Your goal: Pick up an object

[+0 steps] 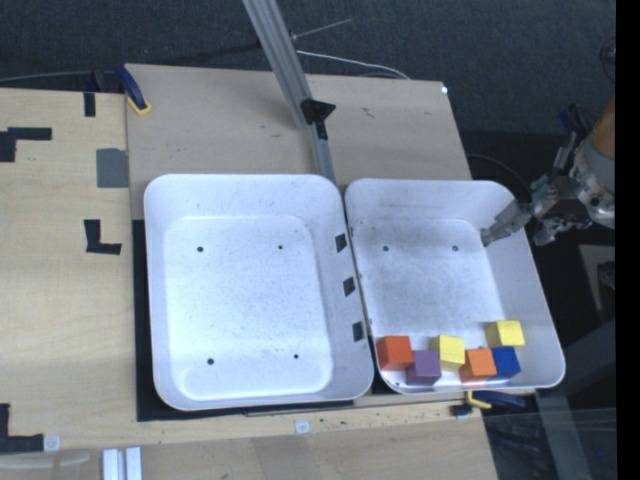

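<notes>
While claw (520, 223) hangs by R bin (425, 268) rim, grip state unclear | tan bench (230, 118) | dark floor (450, 18)

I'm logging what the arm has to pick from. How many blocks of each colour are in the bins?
All lie along the near edge of the right bin:
Orange blocks: 2
Yellow blocks: 2
Purple block: 1
Blue block: 1
Total: 6

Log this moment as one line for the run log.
gripper: over right bin far-right rim, holding nothing | blocks: clustered at near edge | stage: pre-grasp
</notes>
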You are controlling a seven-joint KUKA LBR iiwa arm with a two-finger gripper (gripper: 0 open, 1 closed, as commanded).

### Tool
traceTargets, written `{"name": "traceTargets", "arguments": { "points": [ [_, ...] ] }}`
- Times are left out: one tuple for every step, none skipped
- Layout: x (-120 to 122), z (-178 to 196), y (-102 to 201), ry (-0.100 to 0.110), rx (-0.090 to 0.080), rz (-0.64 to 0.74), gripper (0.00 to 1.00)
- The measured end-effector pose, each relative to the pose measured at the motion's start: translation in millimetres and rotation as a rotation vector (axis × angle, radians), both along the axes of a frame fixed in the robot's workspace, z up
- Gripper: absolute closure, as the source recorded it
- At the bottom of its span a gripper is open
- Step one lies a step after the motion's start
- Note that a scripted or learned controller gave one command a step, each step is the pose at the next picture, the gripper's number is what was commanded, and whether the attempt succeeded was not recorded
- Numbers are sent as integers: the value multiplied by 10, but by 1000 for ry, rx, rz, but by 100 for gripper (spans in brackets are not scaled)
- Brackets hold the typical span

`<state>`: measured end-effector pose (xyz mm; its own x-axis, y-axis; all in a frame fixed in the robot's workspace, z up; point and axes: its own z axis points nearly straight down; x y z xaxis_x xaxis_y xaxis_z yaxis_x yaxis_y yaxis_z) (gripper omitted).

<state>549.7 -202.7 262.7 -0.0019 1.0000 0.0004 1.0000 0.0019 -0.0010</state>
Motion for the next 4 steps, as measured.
{"name": "traceTargets", "arguments": {
  "points": [
    [555, 154, -10, -5, -1, 2, 0],
    [536, 249, -15, -1, -3, 1, 100],
    [465, -293, 142, 5, 0, -1, 100],
    [476, -261, 138, 0, -1, -1, 0]
  ]
}}
